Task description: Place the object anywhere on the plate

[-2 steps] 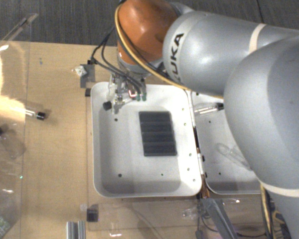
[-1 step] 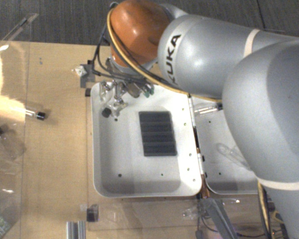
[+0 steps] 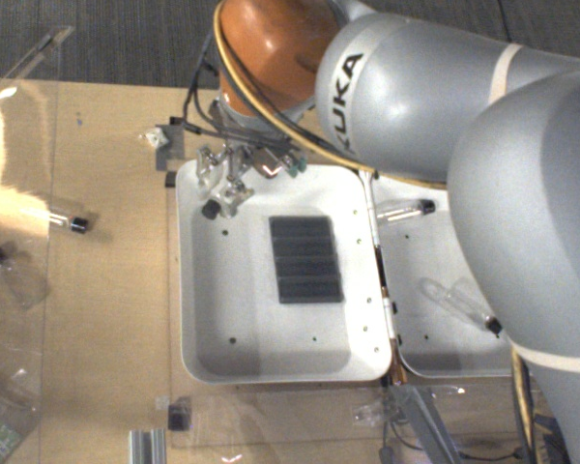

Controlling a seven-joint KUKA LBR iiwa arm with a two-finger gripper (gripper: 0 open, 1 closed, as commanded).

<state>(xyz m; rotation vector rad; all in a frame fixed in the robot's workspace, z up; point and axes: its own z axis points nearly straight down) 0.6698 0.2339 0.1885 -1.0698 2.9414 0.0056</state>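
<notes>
In the camera view, your gripper point(image 3: 224, 184) hangs over the upper left corner of the left bin point(image 3: 222, 317), up and left of the dark ribbed plate point(image 3: 306, 259), which lies flat near that bin's middle. You cannot tell whether the gripper is spread or pressed together, nor whether the small dark knob at its lower tip is a carried thing. The plate bears nothing yet.

The likeliest object, a clear tube with a black cap point(image 3: 406, 210), lies in the right bin point(image 3: 435, 351), near its upper left corner and well apart from the gripper. Treat the pick as unsettled. Your next move calls for a confirmed grasp, then a carry to the plate.

The arm point(image 3: 416, 75) reads "KUKA" point(image 3: 351, 90) in black letters.
</notes>
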